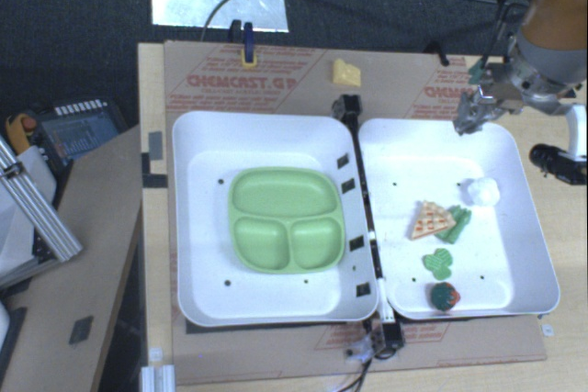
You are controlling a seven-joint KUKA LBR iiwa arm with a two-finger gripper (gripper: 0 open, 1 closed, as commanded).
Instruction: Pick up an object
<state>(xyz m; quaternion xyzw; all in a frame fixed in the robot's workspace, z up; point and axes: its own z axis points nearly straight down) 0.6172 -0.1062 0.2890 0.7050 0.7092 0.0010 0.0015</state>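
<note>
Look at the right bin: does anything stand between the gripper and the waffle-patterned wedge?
Nothing visible does. The gripper hangs at the right bin's far edge, and bare white floor lies between it and the waffle-patterned wedge. The white lump sits off to the side.

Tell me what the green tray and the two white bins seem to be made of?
Green tray: likely moulded plastic, matt, with smooth rounded compartments. Left bin and right bin: probably thin formed plastic, slightly glossy, with rounded corners and soft highlights.
</note>
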